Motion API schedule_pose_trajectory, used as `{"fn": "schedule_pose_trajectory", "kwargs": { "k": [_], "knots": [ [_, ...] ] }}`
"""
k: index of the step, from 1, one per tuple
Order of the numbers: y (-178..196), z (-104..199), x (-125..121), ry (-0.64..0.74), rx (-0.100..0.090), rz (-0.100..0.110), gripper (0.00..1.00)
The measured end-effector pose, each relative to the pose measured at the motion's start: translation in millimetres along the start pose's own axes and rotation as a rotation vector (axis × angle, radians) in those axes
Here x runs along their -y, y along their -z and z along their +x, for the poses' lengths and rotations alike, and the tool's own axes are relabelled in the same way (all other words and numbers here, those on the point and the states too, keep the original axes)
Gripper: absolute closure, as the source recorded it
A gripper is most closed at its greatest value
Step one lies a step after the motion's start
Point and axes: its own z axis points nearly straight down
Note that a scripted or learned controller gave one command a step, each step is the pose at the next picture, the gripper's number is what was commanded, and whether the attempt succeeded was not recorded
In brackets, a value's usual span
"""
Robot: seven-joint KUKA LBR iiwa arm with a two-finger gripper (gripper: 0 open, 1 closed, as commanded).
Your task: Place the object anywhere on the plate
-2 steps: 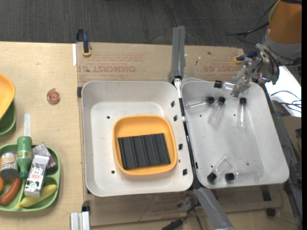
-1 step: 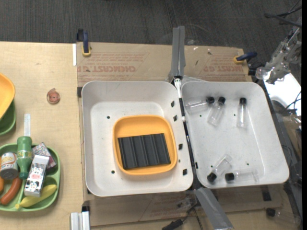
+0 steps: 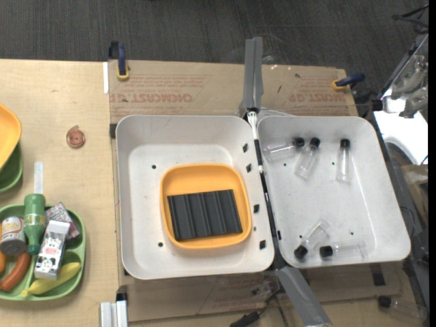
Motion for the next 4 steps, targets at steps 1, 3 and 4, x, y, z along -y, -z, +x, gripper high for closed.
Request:
{"fn": "schedule_pose_trajectory", "kwargs": {
  "k": [1,3,4],
  "knots": [
    [70.4,-33.1,0.6,0.214,0.001,0.0,1.0],
    [-4.8,49.4,-1.1,0.561,-0.001,-0.002,1.0],
    [71.7,-0.7,0.0,0.755,0.0,-0.002,1.0]
  ]
}}
